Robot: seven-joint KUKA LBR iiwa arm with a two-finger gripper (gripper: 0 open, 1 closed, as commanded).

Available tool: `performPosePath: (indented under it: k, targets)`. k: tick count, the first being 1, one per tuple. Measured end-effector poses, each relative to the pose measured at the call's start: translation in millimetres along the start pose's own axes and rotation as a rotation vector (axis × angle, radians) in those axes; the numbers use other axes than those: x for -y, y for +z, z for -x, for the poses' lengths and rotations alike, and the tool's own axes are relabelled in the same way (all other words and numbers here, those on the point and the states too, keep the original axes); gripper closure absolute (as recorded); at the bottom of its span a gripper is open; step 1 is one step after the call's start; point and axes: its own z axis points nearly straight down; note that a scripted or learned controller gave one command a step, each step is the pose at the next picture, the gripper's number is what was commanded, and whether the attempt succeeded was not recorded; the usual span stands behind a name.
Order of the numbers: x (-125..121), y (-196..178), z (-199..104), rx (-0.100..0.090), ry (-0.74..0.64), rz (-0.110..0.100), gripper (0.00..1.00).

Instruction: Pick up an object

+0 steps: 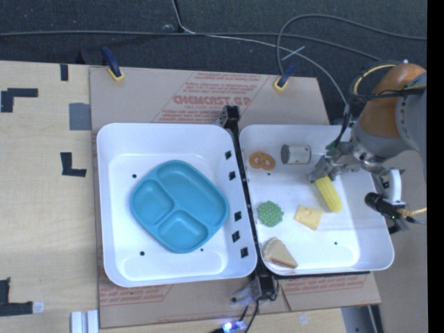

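The corn cob (pixel 329 193) sits in the right bin (pixel 374 259), near its far right side, with the gripper (pixel 325 171) right at its top end. Can't tell how the jaws stand. It's probably light, stiff plastic and kinda slick, so grabbing across the middle looks safest.

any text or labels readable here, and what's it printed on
"CHEMCAST" in red, reading roughly so, printed at a slant on the brown cardboard sheet under the bins.
More red print beside and below that word on the same sheet: too small and blurred to read.
Nothing readable on the blue divided plate or the food items.
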Motion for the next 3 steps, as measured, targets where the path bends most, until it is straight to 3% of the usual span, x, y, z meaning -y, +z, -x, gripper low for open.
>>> performPosePath:
  k: [2,3]
  targets:
    - [-3.4,-125.1,4.6,0.0,0.002,0.005,1.0]
    - [-4.0,-133.6,4.2,-0.001,0.002,0.001,1.0]
